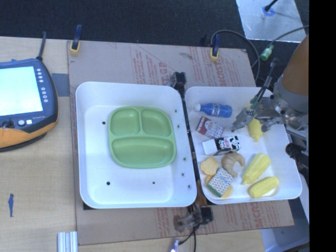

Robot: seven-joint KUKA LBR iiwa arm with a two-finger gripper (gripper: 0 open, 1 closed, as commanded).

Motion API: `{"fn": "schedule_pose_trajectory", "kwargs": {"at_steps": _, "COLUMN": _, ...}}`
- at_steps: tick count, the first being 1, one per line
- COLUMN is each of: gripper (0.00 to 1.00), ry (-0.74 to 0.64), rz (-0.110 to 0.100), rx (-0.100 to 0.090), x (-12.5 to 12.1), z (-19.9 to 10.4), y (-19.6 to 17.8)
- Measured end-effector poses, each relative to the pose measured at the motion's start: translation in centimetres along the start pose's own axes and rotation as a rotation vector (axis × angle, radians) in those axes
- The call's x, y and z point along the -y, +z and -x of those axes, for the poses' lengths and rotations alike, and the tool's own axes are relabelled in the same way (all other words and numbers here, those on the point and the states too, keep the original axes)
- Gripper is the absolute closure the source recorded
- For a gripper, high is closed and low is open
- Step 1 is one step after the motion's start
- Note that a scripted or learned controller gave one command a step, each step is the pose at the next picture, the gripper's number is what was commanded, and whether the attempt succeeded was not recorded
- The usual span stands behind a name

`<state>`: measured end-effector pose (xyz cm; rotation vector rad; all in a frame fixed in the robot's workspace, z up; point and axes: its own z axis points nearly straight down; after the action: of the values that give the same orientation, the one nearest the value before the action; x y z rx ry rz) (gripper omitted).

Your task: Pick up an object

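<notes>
The claw (254, 121) hangs low over the upper right part of the right bin (294, 193), reaching in from the right edge below the arm's orange band (299, 67), and a small yellow object (255, 130) sits between its two spread fingers; whether the fingers actually press on it I cannot tell, so the grip is unclear. To the left of the claw a blue bottle (215, 109) lies on its side near the bin's top wall, with a red and white packet (209, 127) just below it. Further down lies a black and white carton (224, 144), and beneath it a tan croissant (233, 163) rests beside a yellow cracker (209, 166) and a green and white box (221, 182). Two yellow corn cobs lie toward the bin's lower right: one (255, 167) tilted, the other (263, 186) below it near the bottom wall. The left bin (89, 140) holds a green divided plate (141, 136) with three compartments, lying flat near its middle. Both bins sit on a cardboard sheet (131, 62) on the worktop (31, 193), and a handheld control screen (26, 101) with an orange underside lies at the far left.
</notes>
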<state>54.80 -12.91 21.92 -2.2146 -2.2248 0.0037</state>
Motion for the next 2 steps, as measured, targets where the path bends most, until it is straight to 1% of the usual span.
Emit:
{"fn": "schedule_pose_trajectory", "kwargs": {"at_steps": 1, "gripper": 0.00, "ry": -0.001, "rz": 0.003, "rx": 0.003, "x": -3.6, "z": 6.2, "y": 11.7}}
{"fn": "schedule_pose_trajectory", "kwargs": {"at_steps": 2, "gripper": 0.00, "ry": -0.003, "rz": 0.001, "rx": 0.002, "x": -7.6, "z": 0.7, "y": 12.7}}
